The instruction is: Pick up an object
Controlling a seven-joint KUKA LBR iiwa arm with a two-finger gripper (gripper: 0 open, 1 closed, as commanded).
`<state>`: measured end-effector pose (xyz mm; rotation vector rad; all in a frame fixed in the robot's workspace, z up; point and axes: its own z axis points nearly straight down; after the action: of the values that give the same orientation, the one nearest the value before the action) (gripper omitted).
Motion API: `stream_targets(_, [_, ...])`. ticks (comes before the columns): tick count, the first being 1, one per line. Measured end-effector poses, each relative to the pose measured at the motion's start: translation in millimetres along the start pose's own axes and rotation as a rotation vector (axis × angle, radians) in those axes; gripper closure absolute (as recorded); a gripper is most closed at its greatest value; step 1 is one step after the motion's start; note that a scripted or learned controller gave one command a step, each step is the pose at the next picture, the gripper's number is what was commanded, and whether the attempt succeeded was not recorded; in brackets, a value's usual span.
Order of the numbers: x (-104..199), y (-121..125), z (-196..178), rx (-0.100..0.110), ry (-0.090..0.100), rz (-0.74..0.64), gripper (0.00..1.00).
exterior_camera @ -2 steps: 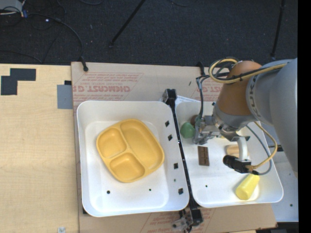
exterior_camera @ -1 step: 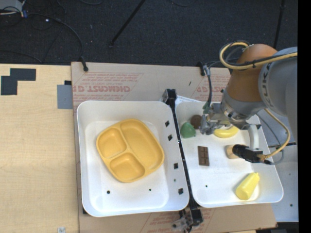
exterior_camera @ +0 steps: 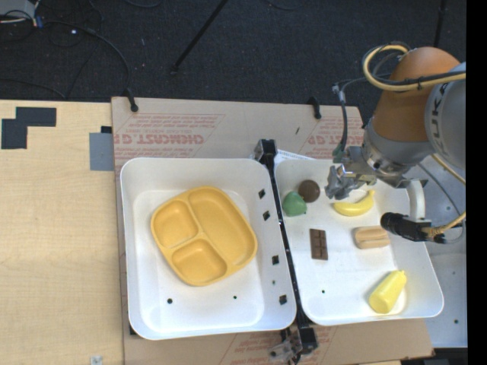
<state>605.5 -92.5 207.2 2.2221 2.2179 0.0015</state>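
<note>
Gripper [exterior_camera: 342, 185] low over far part of right bin [exterior_camera: 426, 299], just left of banana [exterior_camera: 354, 205]; finger state you cannot tell. Step: approach, nothing seen held. Next you need descent centred on banana, then closing. Brown ball [exterior_camera: 309, 190] close left.

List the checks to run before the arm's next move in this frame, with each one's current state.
1. Gripper above a target: ok, it sits over the right bin at the banana.
2. Banana between the fingers: cannot tell.
3. Neighbours clear of the banana: ok, brown ball and green object lie apart to its left.
4. Other objects resting free: ok, chocolate bar, tan block, yellow object.
5. Yellow tray: ok, flat in the left bin.
</note>
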Motion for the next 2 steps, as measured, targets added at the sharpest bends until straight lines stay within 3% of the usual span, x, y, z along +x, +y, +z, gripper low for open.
stream_targets(1, [-1, 0, -16, 0.003, 0.001, -0.002, 1.0])
stream_targets(2, [54, 9, -6, 0.006, 0.003, -0.007, 1.0])
